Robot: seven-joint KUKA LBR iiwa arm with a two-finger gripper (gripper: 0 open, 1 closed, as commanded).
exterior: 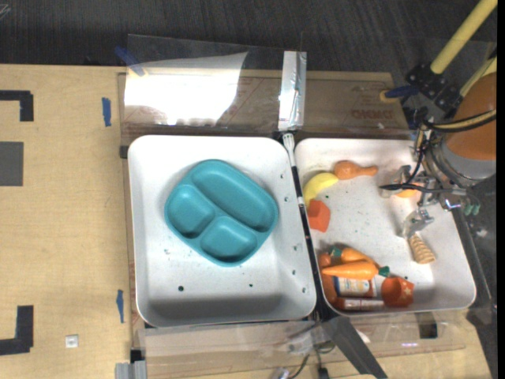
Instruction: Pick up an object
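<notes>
Here the two-finger gripper (417, 212) hangs over the shallow white right-hand bin (461, 247). Its grip state cannot be told. A tan ridged cone-shaped toy (423, 249) lies just beside the gripper.

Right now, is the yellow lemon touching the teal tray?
Apart. The camera view shows the teal tray in the left bin and the yellow lemon in the right bin.

Over in the right bin (461, 279), an orange gourd-shaped piece (353, 169) is lying on its side at the far end, with a yellow lemon-like piece (319, 184) sitting just beside it and a small orange-red block (318, 215) resting a little nearer, against the left wall. A tan ridged piece (422, 249) is lying alone toward the right side. At the near end, an orange carrot (347, 271) is lying across a labelled bottle (355, 285), with a red rounded piece (397, 291) sitting at its right.
</notes>
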